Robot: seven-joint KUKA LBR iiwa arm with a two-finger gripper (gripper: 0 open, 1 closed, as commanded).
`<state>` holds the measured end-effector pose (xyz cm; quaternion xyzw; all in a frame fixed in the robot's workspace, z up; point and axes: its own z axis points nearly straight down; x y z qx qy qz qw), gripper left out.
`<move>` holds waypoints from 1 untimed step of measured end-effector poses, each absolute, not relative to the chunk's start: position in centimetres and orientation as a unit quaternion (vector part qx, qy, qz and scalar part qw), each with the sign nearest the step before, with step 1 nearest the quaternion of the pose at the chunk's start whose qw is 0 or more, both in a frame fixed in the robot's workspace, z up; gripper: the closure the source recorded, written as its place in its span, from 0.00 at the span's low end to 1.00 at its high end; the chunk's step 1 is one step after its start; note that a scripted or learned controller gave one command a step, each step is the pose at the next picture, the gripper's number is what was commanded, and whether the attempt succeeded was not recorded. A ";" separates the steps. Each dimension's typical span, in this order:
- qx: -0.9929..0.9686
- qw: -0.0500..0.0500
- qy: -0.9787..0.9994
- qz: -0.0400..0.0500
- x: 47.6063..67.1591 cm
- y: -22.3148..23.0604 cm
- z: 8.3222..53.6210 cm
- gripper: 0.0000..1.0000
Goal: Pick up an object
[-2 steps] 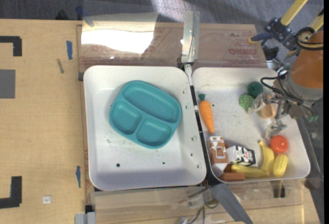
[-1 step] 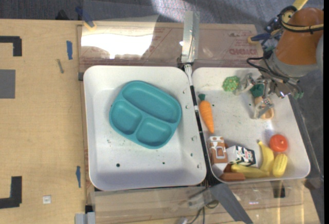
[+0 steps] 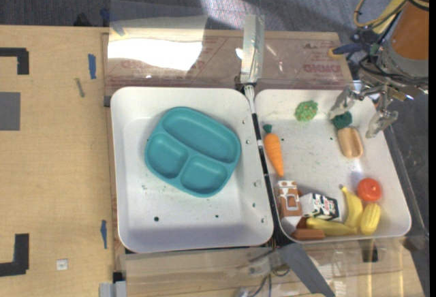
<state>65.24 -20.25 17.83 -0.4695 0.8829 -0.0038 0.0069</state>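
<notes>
Over the right bin's [image 3: 398,217] far corner hangs the gripper [image 3: 362,112], fingers spread and holding nothing. Just below it lies a hot dog bun [image 3: 350,142], beside a small dark green item [image 3: 341,120]. A teal divided plate [image 3: 193,150] sits in the left bin [image 3: 136,221].

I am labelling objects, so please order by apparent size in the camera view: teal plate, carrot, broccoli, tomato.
1. Teal plate, largest by far.
2. Carrot.
3. Tomato and broccoli look alike; I cannot rank them.
</notes>
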 end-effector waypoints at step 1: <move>-0.448 0.006 0.894 -0.002 64.7 -21.3 9.9 0.00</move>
